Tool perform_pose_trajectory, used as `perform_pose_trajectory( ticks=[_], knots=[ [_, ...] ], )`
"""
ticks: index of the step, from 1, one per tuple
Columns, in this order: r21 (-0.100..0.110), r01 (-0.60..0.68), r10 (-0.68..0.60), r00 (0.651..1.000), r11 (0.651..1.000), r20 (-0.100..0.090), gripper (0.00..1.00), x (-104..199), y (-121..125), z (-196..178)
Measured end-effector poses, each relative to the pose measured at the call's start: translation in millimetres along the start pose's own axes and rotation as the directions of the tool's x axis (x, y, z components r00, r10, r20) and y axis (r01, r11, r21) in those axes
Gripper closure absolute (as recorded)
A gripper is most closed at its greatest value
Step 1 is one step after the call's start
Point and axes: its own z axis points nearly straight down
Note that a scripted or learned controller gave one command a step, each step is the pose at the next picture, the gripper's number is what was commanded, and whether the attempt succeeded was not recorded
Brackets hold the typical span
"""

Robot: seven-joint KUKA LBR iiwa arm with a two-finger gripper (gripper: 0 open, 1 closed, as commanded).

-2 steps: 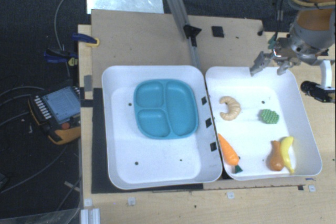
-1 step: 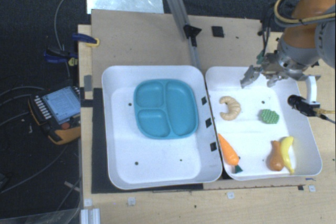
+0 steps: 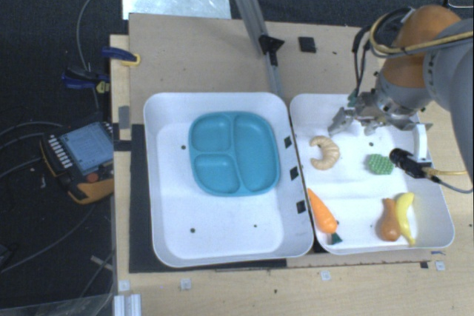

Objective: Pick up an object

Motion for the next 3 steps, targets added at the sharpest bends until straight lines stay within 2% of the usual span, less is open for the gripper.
perform_pose_trajectory(
  ticks=[1,3],
  knots=[
    [-0.007,0.000,0.000,1.000,1.000,0.001,1.00,-0.3,2.3,-15.3],
    [-0.010,0.005,-0.005,1.000,1.000,0.001,1.00,4.0,0.3,-126.9]
  ],
)
